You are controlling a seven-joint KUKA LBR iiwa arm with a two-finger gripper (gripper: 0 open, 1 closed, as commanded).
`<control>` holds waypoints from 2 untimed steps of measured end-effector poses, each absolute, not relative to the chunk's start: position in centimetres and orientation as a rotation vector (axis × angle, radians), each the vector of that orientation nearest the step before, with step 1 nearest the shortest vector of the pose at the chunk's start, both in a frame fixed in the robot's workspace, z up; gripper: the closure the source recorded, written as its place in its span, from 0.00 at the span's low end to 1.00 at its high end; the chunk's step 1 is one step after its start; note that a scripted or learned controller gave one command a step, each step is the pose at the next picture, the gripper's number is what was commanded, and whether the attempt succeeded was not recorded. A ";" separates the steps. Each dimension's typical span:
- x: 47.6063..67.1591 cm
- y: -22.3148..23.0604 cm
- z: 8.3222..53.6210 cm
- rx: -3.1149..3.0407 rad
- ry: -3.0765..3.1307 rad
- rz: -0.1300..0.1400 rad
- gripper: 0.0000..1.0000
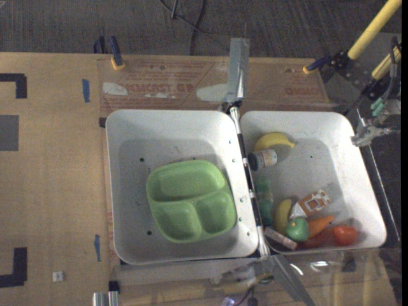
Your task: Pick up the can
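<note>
Overhead view of the desk (51,171) with two white bins set rim to rim. We saw the left bin (127,139) carrying a green divided plate (190,199). It lay toward the near right corner, leaving bare floor along the far and left walls.

The right bin (331,164) held the task's thing. The can (264,159), a small cylinder with a pale label, lay on its side against the bin's left wall, just beside the shared rim. A banana (274,140) lay just beyond it on the far side. We could not tell whether the two touched.

On the near side of the can, a greenish translucent item (264,193) also lay along that wall. The near edge of the bin was crowded with a yellow piece (282,214), a white-and-orange carton (313,203), a green round piece (296,229), a carrot (320,224) and a red piece (345,235). The middle and far right of the bin floor lay open.

The claw (368,132) stood at the right bin's far right rim, well apart from the can. We saw nothing in its grasp and could not tell how far it was open.
</note>
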State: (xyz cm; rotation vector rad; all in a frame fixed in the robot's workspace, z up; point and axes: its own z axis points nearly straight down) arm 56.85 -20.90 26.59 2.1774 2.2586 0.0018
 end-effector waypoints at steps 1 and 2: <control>65.9 -22.0 36.8 2.332 2.098 0.001 1.00; 66.8 -21.6 43.7 2.164 2.269 0.002 1.00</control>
